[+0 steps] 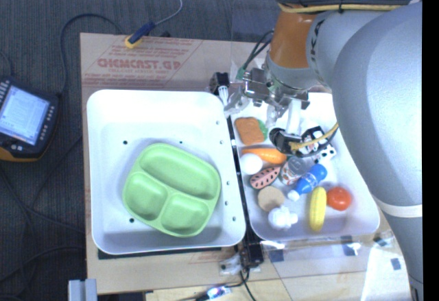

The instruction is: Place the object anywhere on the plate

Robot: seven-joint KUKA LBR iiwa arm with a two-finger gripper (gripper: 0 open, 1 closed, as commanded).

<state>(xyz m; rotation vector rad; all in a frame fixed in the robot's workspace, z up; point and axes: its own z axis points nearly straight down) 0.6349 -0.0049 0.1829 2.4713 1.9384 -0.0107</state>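
Two shallow white bins [103, 155] on cardboard-topped bench. Green three-compartment plastic plate [171, 188] lies left. Gripper [269, 102] hovers over toy-food pile (nothing visibly held); orange bread-like piece [250, 130] just below.

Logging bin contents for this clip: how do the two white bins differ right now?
The left bin bears a single green sectioned plate; the right bin bears a crowd of small toy foods, among them a banana and a tomato. The arm's claw hangs over the right bin, not the left. Both are shallow and white.
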